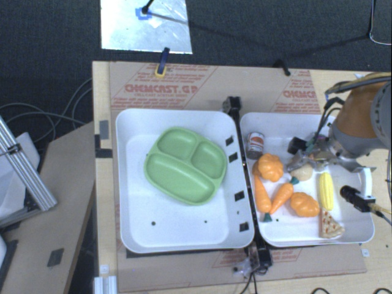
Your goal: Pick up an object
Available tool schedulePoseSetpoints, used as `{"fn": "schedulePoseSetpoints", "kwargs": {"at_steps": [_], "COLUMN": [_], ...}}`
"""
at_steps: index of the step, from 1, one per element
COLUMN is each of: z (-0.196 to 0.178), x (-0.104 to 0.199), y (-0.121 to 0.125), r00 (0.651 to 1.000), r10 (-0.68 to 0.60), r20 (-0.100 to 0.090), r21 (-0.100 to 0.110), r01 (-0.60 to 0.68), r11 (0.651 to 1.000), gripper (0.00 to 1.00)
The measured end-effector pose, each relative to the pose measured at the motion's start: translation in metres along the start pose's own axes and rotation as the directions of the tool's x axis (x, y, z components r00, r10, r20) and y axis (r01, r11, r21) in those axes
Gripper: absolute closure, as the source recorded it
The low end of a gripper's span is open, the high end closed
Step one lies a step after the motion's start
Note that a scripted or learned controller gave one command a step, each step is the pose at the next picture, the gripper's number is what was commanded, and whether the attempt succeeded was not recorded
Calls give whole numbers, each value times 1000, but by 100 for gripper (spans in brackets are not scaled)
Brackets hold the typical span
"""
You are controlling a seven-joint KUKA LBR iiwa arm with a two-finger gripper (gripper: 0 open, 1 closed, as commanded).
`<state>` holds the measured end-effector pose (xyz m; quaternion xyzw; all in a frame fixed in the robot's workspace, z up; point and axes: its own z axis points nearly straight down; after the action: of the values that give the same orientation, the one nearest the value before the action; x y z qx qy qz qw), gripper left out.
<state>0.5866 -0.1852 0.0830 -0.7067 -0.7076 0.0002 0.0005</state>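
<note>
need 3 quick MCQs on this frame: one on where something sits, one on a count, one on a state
1. Where does the green divided plate lie?
A. in the left bin
B. in the right bin
C. on the bench outside the bins

2. How many toy carrots lie in the right bin?
A. none
B. two
C. five

3. How does the corn cob lie?
A. standing on end
B. flat on the bin floor
C. on the green plate

Answers: 1 A, the plate sits in the left bin. 2 B, one carrot and another carrot lie side by side. 3 B, it lies flat beside the pizza slice.
</note>
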Motion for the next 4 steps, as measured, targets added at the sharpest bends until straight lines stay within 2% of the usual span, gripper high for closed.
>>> {"fn": "schedulePoseSetpoints", "kwargs": {"at_steps": [1, 3, 4], "z": [-12, -139, -142], "x": [-1, 1, 1], "y": [1, 4, 4], "r00": [1000, 1000, 1000], "r10": [1, -3, -3], "r20": [1, 3, 1], "r21": [-5, -7, -4], "r01": [-1, 3, 3], "r11": [1000, 1000, 1000], "gripper": [100, 100, 100]}}
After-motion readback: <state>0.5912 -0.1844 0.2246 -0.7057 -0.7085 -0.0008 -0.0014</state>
